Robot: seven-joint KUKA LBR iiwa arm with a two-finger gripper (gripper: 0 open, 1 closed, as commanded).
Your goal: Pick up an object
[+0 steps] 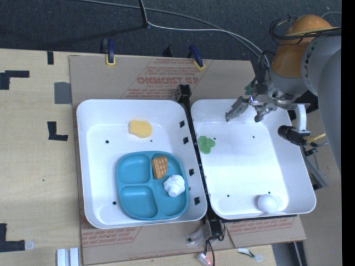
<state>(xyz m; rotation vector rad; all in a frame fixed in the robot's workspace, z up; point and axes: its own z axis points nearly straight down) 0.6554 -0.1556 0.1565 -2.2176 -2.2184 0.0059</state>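
Two white bins sit side by side on a brown board. In the left bin point(91, 148) a blue tray point(136, 195) with three parts holds a brown waffle piece point(160, 167) and a white crumpled lump point(174, 185). A yellow piece point(141, 128) lies above the tray. In the right bin point(288, 170) a green thing point(207, 144) lies by the left wall, and a white ball point(268, 203) sits near the front. The gripper point(246, 112) hangs over the back of the right bin with its fingers spread and nothing between them.
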